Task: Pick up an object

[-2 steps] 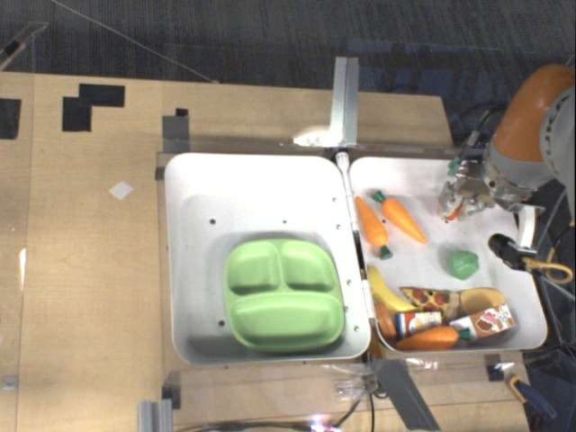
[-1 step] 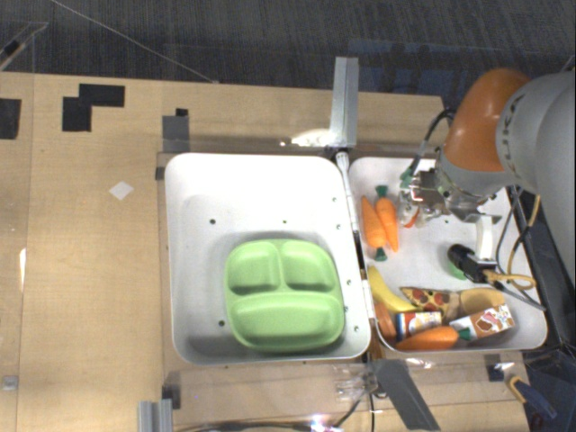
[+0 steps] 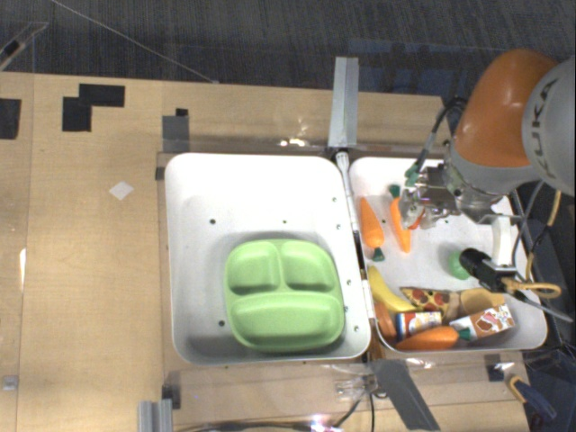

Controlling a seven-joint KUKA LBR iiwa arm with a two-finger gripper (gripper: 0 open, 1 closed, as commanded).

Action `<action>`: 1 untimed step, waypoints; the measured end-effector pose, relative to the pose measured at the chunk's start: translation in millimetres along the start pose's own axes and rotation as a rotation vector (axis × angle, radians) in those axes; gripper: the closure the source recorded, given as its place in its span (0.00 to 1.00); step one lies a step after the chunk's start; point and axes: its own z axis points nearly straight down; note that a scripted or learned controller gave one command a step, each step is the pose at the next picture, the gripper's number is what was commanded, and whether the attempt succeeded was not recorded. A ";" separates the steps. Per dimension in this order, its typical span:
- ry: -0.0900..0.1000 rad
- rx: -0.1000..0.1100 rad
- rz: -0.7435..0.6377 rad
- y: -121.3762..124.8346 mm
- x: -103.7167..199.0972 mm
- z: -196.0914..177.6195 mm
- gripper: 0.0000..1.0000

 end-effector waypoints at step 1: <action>-0.001 -0.002 -0.029 -13.3 17.9 -109.8 1.00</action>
